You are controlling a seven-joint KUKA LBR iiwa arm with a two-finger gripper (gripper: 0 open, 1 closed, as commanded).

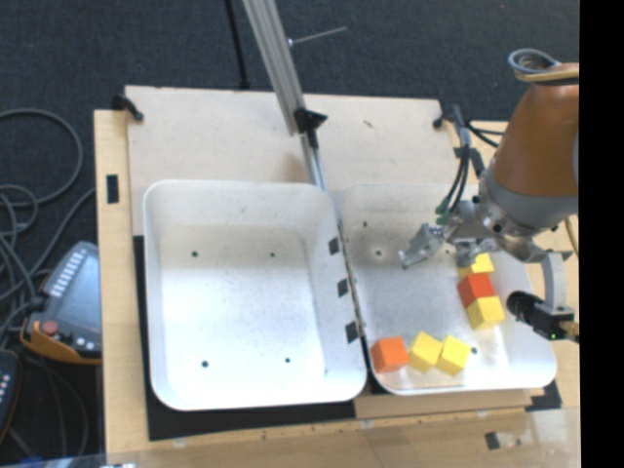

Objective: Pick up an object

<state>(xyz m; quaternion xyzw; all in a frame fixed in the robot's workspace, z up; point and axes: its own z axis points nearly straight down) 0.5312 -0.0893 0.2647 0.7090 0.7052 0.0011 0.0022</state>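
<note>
**Operator:** Where is the claw, and what is it doing?

**Observer:** You see the claw [421, 245] over the right bin [390, 213], in the upper middle part of it. It comes from the arm [534, 154], which reaches in from the right side. If its tips are spread or pressed together, I cannot tell; they look small and grey against the white floor. No block is between them.

**Operator:** And the things to pick up?

**Observer:** You have six blocks, all in the same bin as the claw. Right of the claw, close to the wrist, a small yellow block [482, 262] is partly hidden by the arm. Just below it sits a red-orange block [476, 287], and below that one another yellow block [486, 311]; these three make a short column, and they seem to touch each other. Further below the claw, at the near wall of the bin, an orange block [391, 353] stands at the left, then two yellow blocks [440, 352] just beside it, side by side. All the blocks are apart from the claw.

**Operator:** What is on the other side?

**Observer:** Left of the claw you find the left bin [244, 291], its wall touching the right bin. Both stand on the desk [224, 135]. A metal pole [273, 47] rises behind them, above and left of the claw.
</note>
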